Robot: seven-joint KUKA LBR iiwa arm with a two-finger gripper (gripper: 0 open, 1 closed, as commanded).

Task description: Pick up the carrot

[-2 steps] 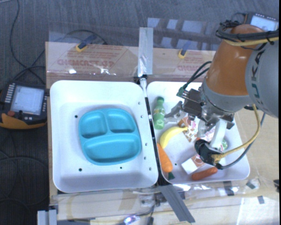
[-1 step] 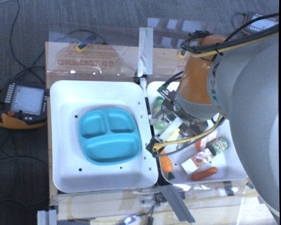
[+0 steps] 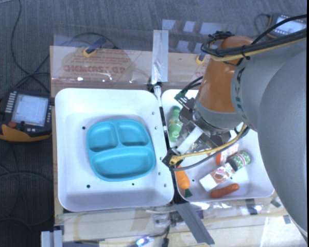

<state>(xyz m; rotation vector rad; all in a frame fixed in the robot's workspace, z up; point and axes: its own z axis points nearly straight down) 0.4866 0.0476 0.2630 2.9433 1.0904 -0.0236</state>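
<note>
1. We are finding the carrot (image 3: 182, 180) in the right bin (image 3: 255, 181), in its 7 o'clock corner, just beside the wall facing the left bin.
2. The gripper (image 3: 195, 133) is hanging over the same bin; the carrot is lying near it, toward about 6 to 7 o'clock.
3. The carrot's long axis is running roughly from 12 to 6 o'clock.
4. The wrist is covering the gripper, so we cannot tell if it is open or closed.
5. We are judging that the next move calls for a short shift toward 7 o'clock, then closing along 9 to 3.
</note>
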